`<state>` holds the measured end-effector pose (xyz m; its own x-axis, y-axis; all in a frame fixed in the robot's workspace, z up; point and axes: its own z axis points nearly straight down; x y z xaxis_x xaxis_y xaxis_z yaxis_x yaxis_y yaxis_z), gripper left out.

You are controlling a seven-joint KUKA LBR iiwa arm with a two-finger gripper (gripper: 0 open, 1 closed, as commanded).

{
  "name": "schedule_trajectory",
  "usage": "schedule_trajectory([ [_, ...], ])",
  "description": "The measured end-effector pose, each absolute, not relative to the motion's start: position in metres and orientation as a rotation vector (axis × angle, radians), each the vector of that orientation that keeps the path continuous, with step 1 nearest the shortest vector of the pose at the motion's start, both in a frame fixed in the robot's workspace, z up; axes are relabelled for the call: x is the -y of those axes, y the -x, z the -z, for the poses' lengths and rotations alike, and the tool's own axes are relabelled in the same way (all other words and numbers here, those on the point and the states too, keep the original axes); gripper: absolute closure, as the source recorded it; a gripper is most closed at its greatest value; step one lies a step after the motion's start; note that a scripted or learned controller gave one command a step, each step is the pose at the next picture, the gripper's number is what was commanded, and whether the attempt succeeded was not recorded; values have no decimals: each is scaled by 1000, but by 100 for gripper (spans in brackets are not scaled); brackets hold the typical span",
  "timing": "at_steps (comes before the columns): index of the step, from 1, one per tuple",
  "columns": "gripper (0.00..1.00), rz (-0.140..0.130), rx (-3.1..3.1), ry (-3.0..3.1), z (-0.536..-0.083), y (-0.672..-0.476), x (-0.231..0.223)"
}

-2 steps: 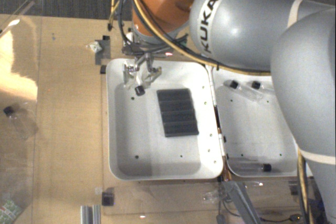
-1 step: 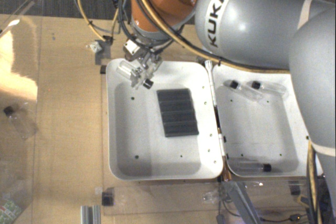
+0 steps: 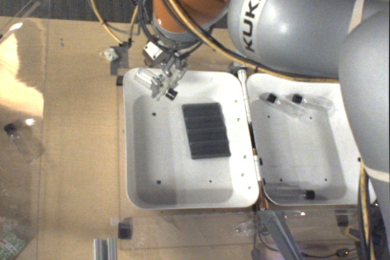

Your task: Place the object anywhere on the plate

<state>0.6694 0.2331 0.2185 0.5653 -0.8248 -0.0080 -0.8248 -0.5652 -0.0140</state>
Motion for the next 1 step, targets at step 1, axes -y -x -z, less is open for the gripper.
schedule_trajectory([
  [1,100,-2,-598,3078,-161,-668,-236],
])
